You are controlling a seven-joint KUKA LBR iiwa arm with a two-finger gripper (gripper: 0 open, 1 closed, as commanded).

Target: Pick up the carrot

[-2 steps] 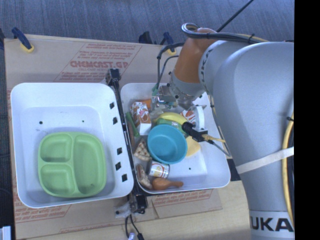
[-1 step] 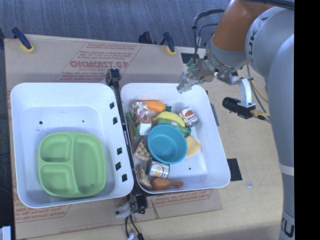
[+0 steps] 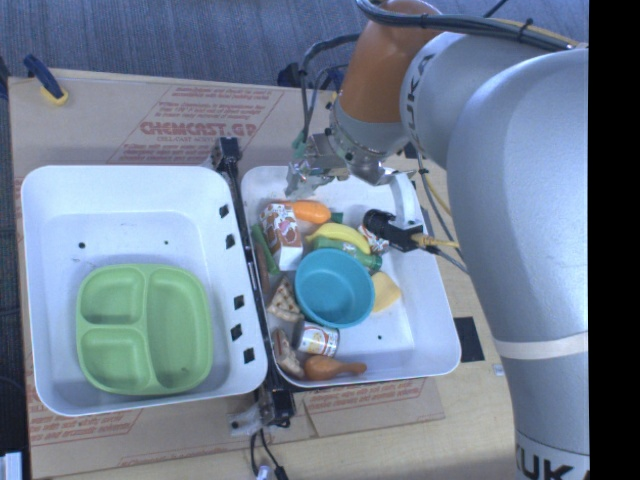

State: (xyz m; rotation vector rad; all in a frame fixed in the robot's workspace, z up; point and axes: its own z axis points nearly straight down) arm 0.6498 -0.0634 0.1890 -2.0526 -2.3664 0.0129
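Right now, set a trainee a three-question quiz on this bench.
1. True or false: the green plate lies in the left bin.
2. Which thing lies right beside the carrot? A) wrapped packet B) drumstick C) green plate
3. Fill in: the blue bowl sits in the ____ bin.

Key: 1 true; 2 A; 3 right. The gripper hangs above the far end of the right bin, near the carrot.
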